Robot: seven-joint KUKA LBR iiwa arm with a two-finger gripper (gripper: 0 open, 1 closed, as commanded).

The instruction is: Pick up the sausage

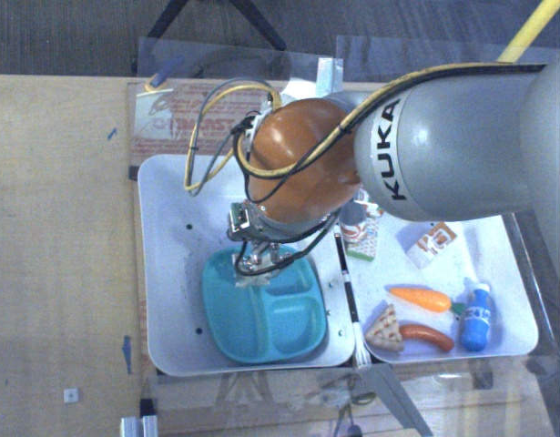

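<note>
sausage [426, 336] open from above | pizza slice [384, 329] touching its left | carrot [421, 298] just behind | blue bottle [476, 316] close right

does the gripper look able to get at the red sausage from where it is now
Probably yes. The red sausage lies uncovered in the right bin, though the gripper hangs over the teal tray in the left bin.

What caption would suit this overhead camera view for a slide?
KUKA arm's gripper hovers over a blue divided tray in the left bin, while the sausage lies in the right bin.
</note>
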